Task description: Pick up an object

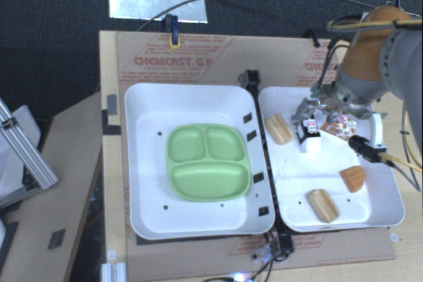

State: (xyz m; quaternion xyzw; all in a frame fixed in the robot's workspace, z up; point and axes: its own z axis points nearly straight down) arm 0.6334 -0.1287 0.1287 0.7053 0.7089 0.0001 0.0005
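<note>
Gripper (pixel 309 135) is down in the right bin (pixel 390 211), centre-right of frame, grip state unreadable, apparently closing on something; lifting comes next.

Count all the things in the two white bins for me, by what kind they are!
Green divided plates: 1, the plate in the left bin.
Tan bread-like pieces: 3, in the right bin, at and.
Red-and-white packets: 1, the packet beside the gripper.
Total: 5
</note>
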